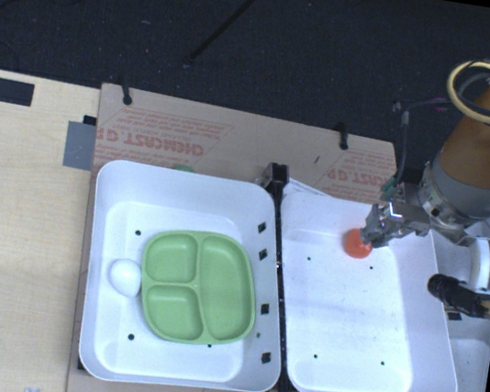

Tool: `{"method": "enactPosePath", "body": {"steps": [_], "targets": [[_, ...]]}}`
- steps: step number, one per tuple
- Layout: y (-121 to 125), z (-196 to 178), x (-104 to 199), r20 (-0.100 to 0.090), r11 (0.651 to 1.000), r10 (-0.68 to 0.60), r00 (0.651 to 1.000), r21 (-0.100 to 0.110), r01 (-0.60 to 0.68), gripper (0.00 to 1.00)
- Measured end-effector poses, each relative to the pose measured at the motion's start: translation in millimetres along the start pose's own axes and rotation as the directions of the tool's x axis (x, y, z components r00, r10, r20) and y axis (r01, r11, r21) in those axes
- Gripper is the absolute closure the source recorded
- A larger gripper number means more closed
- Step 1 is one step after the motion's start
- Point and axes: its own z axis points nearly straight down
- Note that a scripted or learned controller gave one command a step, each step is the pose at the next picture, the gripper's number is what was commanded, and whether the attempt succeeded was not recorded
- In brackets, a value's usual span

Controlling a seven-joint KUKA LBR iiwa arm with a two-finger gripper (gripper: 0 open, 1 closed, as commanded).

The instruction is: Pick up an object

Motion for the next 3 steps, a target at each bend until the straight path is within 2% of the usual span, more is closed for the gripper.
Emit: {"method": "enactPosePath", "body": {"steps": [2,3], "targets": [[22.6,-2.4,103.3,-0.002,1.000,-0.004,1.000,0.005,0.004,1.00],[32.6,19.6,154.0,-0.002,1.000,-0.003,1.000,0.009,0.003,1.00]]}}
